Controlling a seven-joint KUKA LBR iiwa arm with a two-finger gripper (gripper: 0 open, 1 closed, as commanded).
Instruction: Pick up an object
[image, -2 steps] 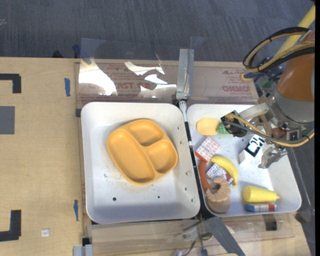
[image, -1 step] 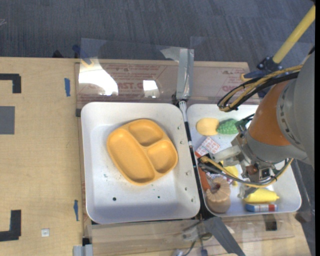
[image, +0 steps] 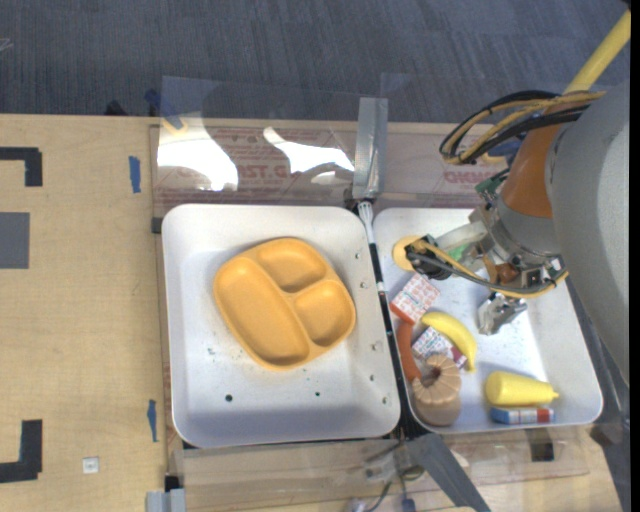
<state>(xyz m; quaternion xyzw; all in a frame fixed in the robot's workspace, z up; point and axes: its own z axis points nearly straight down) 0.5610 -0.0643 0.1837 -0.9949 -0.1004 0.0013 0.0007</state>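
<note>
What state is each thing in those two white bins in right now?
Orange three-compartment plastic plate: lying flat in the left bin, compartments bare.
Yellow toy banana: lying loose in the right bin.
Yellow plastic bottle: on its side.
Tool: low over the right bin, near the banana.

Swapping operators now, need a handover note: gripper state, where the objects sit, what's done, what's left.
Gripper: low over the right bin, near its middle; can't tell from this view whether it has anything.
Left bin: orange divided plate lying in its middle.
Right bin: banana just left of the gripper, yellow bottle at the near right, brown cup-like item near the front left, small printed packets beside the banana.
Done: arm is positioned over the right bin.
Left: no pick confirmed; an object must be grasped and lifted.
</note>
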